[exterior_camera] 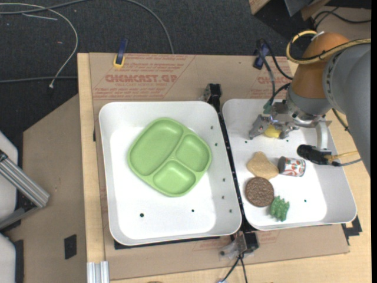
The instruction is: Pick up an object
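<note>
Gripper (pixel 269 127) low over the far part of the right bin (pixel 330 193), grey metal below the orange band. Cannot tell whether it is apart or together; the wrist hides too much from above.

Yellow piece (pixel 272 132): small, rounded, smooth-looking. It sits right at the gripper's tip, on or just over the bin floor. No telling whether it is gripped.

Other things in the right bin, all nearer the camera than the gripper:
- tan slab (pixel 262 165), flat, lumpy outline, matte, like a biscuit;
- can (pixel 293 167), short cylinder on its side, red-and-white label, just right of the slab;
- brown disc (pixel 259 191), round, flat, grainy surface, touching the slab's near edge;
- green toy (pixel 280 209), small, spiky, just beside the disc toward the near rim.

Left bin (pixel 177 220): shallow white plastic with rounded corners. It holds one pale green tray (pixel 169 156), glossy, a rounded square set at a diagonal, with one long compartment and two smaller ones.

Both bins rest on brown cardboard (pixel 147 75) with red print.
</note>
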Tool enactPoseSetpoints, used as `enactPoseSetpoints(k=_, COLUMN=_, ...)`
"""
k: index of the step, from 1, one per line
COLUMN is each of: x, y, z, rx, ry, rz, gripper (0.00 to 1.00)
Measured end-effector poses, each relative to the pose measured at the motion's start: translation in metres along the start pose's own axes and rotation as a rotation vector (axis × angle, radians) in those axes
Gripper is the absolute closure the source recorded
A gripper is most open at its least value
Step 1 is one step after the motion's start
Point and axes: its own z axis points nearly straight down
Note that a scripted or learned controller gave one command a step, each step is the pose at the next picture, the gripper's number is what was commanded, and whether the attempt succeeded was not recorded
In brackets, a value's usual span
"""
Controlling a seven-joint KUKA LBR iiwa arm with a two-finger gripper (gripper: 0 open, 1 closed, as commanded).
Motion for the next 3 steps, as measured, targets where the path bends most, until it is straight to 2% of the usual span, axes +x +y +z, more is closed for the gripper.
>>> enactPoseSetpoints(k=1, x=0.0, y=0.001, z=-0.014, rx=-0.004, ry=-0.001, rz=0.0, gripper=1.0)
enactPoseSetpoints(k=2, x=-0.006, y=0.002, z=-0.06, rx=-0.012, ry=-0.003, rz=0.002, gripper=1.0)
enactPoseSetpoints(k=3, x=-0.009, y=0.006, z=-0.125, rx=-0.015, ry=-0.004, rz=0.001, gripper=1.0)
